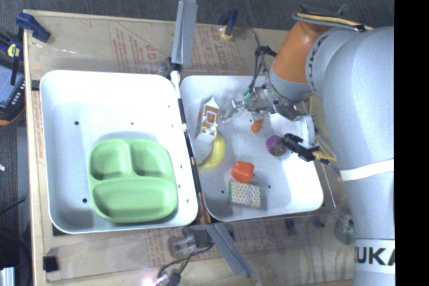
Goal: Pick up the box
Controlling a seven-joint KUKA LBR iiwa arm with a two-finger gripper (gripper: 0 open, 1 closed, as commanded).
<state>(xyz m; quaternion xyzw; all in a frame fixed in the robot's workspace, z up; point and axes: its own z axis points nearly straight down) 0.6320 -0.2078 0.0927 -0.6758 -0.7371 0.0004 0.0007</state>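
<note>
A small white box with orange print point(209, 119) lies in the right bin point(301, 194), close to its left wall. My gripper point(242, 104) hangs low over the back of that bin, just to the right of the box's upper end. Nothing is visibly held in it. The grey arm with its orange band point(295, 60) reaches in from the right and hides the bin's right rear corner.
In the right bin a yellow banana point(214, 153) lies just below the box, with an orange block point(242, 171), a patterned green pad point(244, 195), a purple piece point(275, 144) and a small orange piece point(257, 124) nearby. The left bin point(67, 97) holds a green divided tray point(133, 181).
</note>
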